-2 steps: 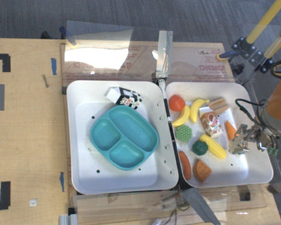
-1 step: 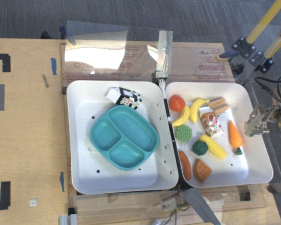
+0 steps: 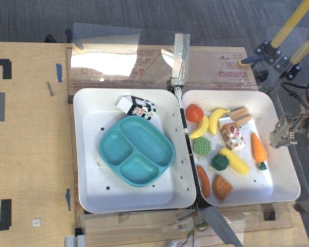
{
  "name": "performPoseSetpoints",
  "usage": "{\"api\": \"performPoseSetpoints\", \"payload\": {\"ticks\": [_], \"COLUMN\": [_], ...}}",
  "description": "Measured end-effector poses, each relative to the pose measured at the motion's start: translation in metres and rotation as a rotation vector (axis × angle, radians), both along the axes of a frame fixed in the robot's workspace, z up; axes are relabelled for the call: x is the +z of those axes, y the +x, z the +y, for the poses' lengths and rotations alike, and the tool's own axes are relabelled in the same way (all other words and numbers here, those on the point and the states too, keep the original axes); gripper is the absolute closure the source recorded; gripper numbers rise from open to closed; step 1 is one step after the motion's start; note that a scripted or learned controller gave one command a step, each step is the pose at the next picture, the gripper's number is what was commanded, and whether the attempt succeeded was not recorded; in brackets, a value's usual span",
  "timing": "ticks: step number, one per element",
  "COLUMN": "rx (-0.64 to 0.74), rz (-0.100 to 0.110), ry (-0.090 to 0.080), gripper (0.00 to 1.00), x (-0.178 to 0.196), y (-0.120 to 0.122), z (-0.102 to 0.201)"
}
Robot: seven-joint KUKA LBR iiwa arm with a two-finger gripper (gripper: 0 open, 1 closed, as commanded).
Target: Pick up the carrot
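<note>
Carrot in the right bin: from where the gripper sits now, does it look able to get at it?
Probably yes. The carrot lies alone near the right bin's right wall, nothing on top of it; the corn and the small box lie apart on its left. The gripper is just right of it, by the rim.

Carrot (image 3: 258, 147) lies clear, corn (image 3: 235, 161) well apart leftward.

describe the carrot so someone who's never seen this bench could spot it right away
Look in the right bin of the two white bins, the one crowded with toy food. Near its right wall lies the carrot, roughly upright in the view, beside the small carton and the corn cob. It is the only plain orange tapered piece, with a dark green stub at its lower end.
</note>
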State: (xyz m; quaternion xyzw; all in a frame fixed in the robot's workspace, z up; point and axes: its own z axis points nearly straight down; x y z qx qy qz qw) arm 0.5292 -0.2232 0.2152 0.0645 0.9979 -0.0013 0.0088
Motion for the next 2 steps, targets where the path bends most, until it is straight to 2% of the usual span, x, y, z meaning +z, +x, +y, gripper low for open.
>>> {"api": "performPoseSetpoints", "payload": {"ticks": [2], "rx": [-0.003], "rz": [-0.019], "ry": [-0.004], "gripper": [1.0], "x": [0.023], "y": [0.004], "z": [0.0]}}
